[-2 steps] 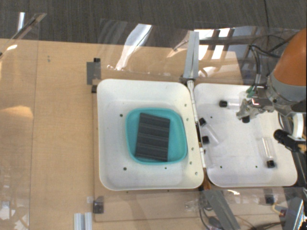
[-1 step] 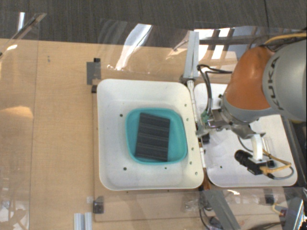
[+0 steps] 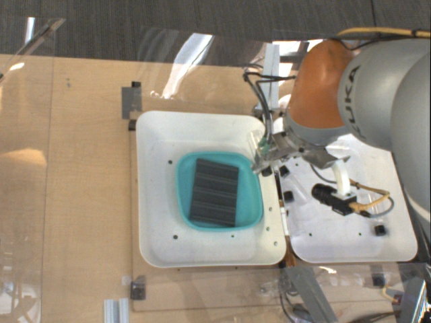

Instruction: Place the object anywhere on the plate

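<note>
In the left bin [image 3: 155,180], one dark object [image 3: 214,192] on one plate [image 3: 252,204]; fingers' [image 3: 264,159] state seemingly unreadable.

- The dark ribbed rectangular block [image 3: 214,193] lies flat, centred on the plate.
- The teal squarish plate [image 3: 186,173] sits in the left white bin [image 3: 155,180].

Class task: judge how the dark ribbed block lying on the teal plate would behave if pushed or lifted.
The dark ribbed block lies flat and rectangular, so it would probably slide, not roll or tip. Its straight edges suggest stiffness. The ridges may aid grip. The teal plate has a raised rim that would likely stop it.
</note>
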Available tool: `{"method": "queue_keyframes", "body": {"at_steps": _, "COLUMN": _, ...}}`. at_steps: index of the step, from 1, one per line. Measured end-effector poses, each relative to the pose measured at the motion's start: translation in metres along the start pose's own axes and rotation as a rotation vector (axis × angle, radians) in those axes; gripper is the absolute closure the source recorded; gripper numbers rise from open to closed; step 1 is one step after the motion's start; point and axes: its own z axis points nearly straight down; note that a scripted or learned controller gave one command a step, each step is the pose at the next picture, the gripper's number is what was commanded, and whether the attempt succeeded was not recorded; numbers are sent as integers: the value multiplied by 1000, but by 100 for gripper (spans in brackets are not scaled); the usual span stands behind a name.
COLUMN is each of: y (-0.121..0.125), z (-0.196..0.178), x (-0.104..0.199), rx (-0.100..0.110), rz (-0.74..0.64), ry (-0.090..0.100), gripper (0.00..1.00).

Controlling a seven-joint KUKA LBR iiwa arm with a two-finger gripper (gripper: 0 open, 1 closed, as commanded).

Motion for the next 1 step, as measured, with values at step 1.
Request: {"method": "queue_keyframes", "body": {"at_steps": 1, "y": 0, "z": 0, "x": 0, "rx": 0, "rz": 0, "ry": 0, "gripper": 0}}
